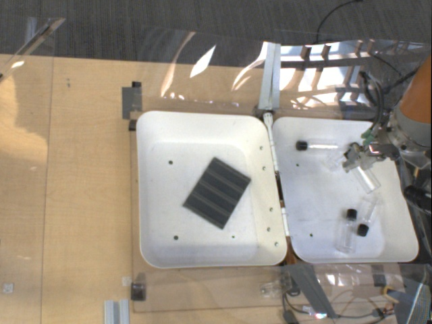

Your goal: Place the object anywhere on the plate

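A dark grey ridged plate (217, 192) lies at a slant in the middle of the left bin (152, 245). Several clear vials with black caps lie in the right bin (304, 245). One vial (314, 144) is at the bin's far left, and two vials (368, 210) (347, 237) lie close together near its front right. My gripper (356, 156) hangs over the far right of the right bin, with the arm coming in from the right. Another clear vial (365, 177) lies just below the gripper, and I cannot tell whether the gripper touches it.
A metal divider post (268, 73) stands behind the seam between the two bins. Cables and metal framing (351, 52) crowd the back right corner. Bare wooden benchtop (67, 181) stretches to the left of the bins.
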`<state>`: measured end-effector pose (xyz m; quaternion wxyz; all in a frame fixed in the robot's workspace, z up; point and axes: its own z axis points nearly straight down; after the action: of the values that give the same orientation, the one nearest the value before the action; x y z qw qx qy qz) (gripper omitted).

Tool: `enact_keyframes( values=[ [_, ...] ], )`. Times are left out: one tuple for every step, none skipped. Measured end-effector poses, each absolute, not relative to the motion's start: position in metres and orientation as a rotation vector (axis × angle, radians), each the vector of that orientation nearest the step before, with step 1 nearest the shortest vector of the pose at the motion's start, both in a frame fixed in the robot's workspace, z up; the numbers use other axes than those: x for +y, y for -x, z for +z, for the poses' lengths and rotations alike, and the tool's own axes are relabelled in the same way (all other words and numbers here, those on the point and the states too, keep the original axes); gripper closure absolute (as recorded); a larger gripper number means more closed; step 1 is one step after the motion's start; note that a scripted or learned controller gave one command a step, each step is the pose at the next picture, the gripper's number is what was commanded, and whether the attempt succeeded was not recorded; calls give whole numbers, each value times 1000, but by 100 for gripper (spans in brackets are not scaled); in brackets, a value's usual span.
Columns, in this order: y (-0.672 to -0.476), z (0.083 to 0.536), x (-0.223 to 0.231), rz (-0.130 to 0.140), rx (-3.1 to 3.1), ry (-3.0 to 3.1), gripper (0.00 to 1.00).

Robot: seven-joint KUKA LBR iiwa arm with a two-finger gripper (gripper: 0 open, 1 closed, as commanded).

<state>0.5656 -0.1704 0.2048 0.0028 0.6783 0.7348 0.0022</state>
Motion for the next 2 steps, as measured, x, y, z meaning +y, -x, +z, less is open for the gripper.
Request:
enact_keyframes(
  values=[
    [-622, 185, -74, 4, 2663, -1657, 100],
    [-670, 187, -1, 7, 2975, -982, 100]
  ],
)
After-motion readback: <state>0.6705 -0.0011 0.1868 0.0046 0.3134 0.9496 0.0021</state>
